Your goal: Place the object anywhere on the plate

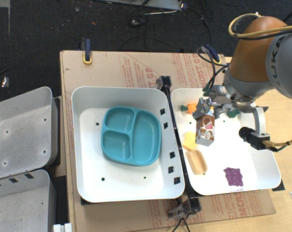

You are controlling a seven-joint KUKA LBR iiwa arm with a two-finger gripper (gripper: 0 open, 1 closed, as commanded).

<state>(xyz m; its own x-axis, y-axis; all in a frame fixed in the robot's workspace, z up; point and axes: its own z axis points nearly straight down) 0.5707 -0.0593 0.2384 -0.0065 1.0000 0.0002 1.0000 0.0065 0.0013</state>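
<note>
A teal divided plate (131, 135) lies in the left white bin (83, 178). In the right bin (262, 163), a small brown-and-white carton (205, 130) stands near the left wall. My gripper (207, 110) hangs right above the carton's top, at or very close to it. The wrist and its cables hide where the two meet.
Around the carton in the right bin lie a yellow piece (189, 140), a tan bun (197, 162), purple grapes (233, 176), an orange piece (190, 108) and a green piece (232, 113). A black-clipped divider wall (174, 144) separates the bins.
</note>
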